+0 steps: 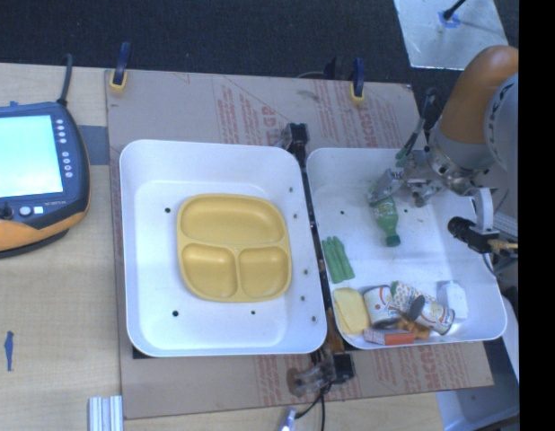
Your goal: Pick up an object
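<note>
Gripper [392,189] hovers low over green bottle [388,222] in right bin [493,317], likely lining up a grasp; jaws' state unclear. Yellow tray [234,245] occupies left bin [143,321].

Bright, even overhead light — white bins [215,164] glare slightly, detail soft, shadows faint.

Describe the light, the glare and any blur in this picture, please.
Camera view: bright, even light; the left bin looks washed out near its rim, the tablet screen glows pale, soft shadows lie under the tray, and the pile in the right bin is too blurred to name.
</note>
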`<state>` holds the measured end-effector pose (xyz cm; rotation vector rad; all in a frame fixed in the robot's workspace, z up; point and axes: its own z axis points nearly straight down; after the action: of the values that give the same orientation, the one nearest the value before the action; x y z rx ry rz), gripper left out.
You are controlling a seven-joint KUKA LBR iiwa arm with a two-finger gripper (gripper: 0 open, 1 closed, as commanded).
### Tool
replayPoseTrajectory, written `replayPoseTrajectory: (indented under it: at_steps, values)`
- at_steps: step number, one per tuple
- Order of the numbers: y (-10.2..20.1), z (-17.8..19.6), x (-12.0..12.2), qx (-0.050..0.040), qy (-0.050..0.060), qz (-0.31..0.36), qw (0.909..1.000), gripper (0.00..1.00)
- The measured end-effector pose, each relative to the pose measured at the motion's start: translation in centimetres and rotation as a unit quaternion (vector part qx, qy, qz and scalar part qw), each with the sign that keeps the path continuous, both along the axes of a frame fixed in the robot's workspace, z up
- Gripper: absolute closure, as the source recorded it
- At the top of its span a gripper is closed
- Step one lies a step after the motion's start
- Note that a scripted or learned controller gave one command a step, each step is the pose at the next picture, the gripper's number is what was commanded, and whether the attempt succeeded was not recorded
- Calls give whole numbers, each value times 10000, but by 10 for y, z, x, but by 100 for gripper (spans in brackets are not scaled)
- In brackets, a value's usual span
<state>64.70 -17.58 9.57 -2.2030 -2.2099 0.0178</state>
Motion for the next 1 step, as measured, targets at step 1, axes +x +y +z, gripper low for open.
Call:
replayPoseTrajectory:
  at_steps: [1]
  values:
    - [48,-4,-40,-38,-92,21,9999,0]
